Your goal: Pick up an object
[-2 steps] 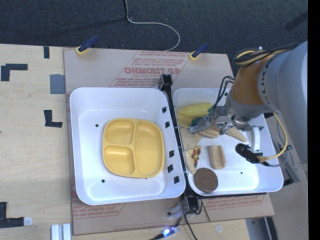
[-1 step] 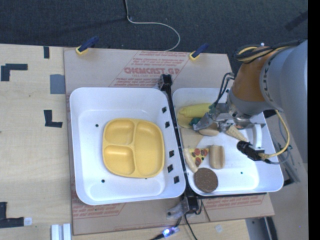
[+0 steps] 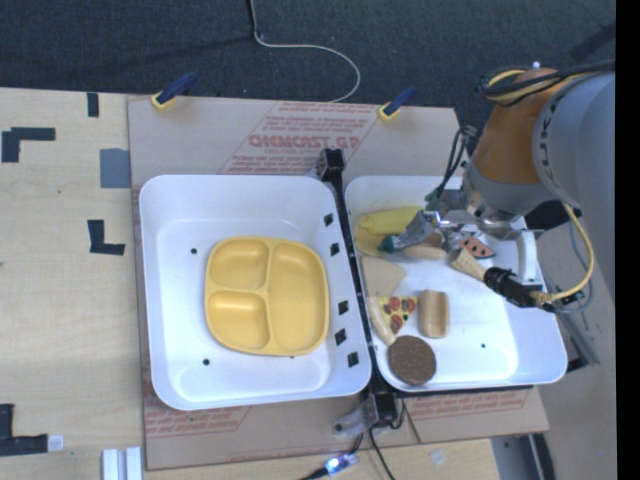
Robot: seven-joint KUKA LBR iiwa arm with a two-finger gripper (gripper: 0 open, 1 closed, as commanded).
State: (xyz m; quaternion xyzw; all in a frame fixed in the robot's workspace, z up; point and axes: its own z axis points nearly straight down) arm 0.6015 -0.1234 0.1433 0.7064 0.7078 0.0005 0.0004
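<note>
Far left of the claw, a yellow divided plate (image 3: pixel 268 295) lies in the left bin (image 3: pixel 160 208). Immediately left, a banana (image 3: pixel 385 220) touches the claw (image 3: pixel 412 236); finger opening cannot be determined. Below it lie a pizza slice (image 3: pixel 394 314), bread roll (image 3: pixel 433 312) and chocolate cookie (image 3: pixel 412 360) in the right bin (image 3: pixel 520 358).

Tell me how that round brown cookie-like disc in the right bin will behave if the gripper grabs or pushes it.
The brown disc lies flat, so it probably slides rather than rolls. It looks stiff and light, likely toy food. Its low profile beside the bin wall may make pinching awkward.
</note>
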